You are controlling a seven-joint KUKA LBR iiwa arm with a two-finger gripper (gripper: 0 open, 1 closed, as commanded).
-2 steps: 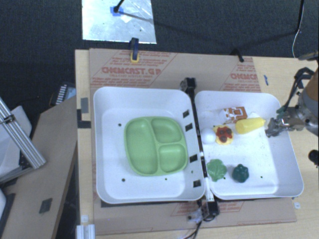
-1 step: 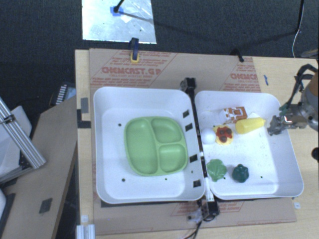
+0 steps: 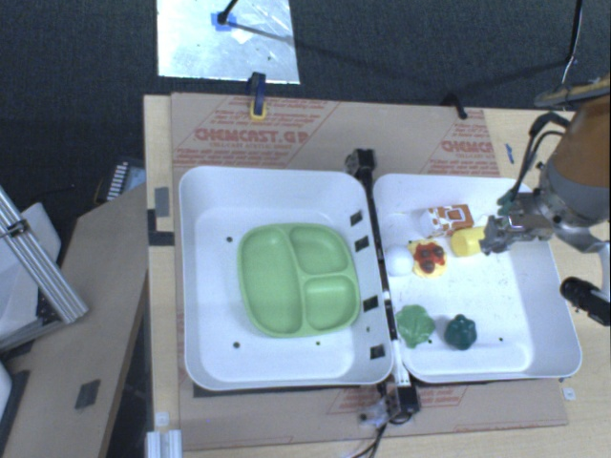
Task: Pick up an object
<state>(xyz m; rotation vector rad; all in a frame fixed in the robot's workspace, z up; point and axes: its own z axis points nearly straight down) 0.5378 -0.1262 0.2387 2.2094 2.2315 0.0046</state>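
Camera view. Gripper (image 3: 498, 234): over the right bin (image 3: 544, 351), just beside the yellow block (image 3: 466, 242); finger state cannot be told. Nothing visibly held. Advice: centre over the block before descending, clear of the bin wall. Neighbours: red-yellow toy (image 3: 429, 257), orange-white carton (image 3: 449, 218), white egg (image 3: 398, 260), knobbly green broccoli (image 3: 414, 324), dark green pepper (image 3: 461, 331). Left bin (image 3: 205, 208): smooth green three-section plate (image 3: 296, 280).
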